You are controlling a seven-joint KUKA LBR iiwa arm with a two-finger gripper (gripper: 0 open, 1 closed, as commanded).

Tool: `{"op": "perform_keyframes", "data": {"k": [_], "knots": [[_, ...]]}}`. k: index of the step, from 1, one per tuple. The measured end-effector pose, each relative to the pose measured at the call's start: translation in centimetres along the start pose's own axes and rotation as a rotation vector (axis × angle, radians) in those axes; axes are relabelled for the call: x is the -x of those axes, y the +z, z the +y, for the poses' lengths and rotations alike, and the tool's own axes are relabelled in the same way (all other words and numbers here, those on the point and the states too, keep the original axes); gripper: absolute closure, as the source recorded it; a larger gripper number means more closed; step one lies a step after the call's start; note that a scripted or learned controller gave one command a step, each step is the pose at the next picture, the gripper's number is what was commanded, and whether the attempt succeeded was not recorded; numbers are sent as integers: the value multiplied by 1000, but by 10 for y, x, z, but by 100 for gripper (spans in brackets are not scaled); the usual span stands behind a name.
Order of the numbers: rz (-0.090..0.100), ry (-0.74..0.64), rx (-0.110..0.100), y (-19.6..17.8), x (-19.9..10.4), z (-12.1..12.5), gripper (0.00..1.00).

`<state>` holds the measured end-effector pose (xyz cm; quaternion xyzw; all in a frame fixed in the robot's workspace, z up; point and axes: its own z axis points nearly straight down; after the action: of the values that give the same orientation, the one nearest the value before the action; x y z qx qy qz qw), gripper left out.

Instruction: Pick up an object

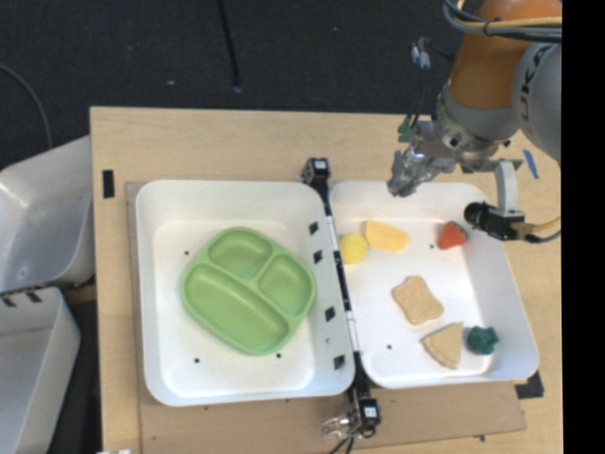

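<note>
Nothing is picked yet: the yellow piece (386, 236) lies in the right bin (501, 282) just below the tool (405, 182), round yellow ball (353, 249) touching its left side. Red bit (452, 236) off to the tool's right, bread slices (417, 301) lower down. Green plate (248, 289) is way left.

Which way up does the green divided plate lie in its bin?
Right side up: the green divided plate in the left bin shows three open compartments facing upward.
</note>
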<state>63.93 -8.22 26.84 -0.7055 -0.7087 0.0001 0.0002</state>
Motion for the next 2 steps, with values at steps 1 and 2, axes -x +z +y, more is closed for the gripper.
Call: {"op": "perform_keyframes", "data": {"k": [1,2], "knots": [[1,-2,0,11,-56,-19,100],[0,-1,-1,25,-107,-34,100]]}}
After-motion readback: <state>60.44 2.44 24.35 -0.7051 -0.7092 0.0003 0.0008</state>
